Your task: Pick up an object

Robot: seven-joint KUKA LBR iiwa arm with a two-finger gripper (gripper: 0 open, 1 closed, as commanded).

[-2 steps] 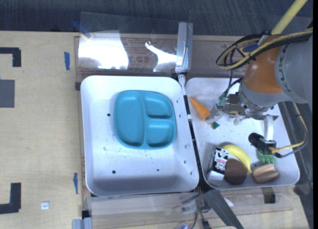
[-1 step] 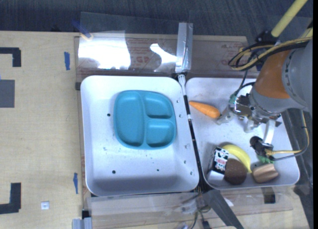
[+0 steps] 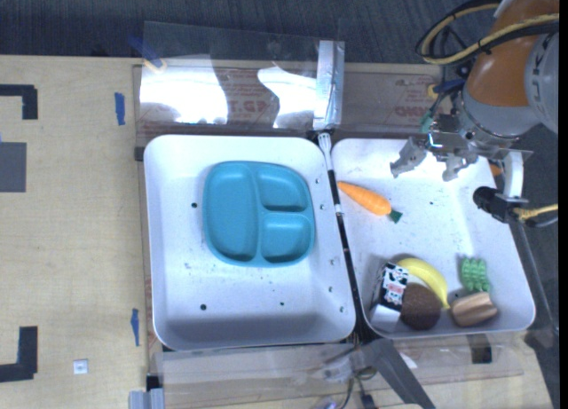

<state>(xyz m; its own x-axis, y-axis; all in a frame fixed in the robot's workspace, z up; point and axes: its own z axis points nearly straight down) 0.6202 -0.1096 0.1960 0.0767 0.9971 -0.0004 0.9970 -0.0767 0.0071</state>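
Two bins side by side on the desk (image 3: 62, 221). Left bin (image 3: 169, 310) has a divided plate (image 3: 259, 212) sitting about mid-bin. Right bin (image 3: 506, 256): carrot (image 3: 364, 199) near its left wall, then banana (image 3: 424, 276), kiwi (image 3: 421, 307), and a small carton (image 3: 391, 287) bunched along the front edge, tool (image 3: 435, 161) over the back.

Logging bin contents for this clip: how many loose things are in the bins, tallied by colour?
Blue: 1, the tray
Orange: 1, the carrot
Yellow: 1, the banana
Green: 1, the green toy
Brown: 2, the ball and the loaf
Black and white: 1, the carton
Total: 7
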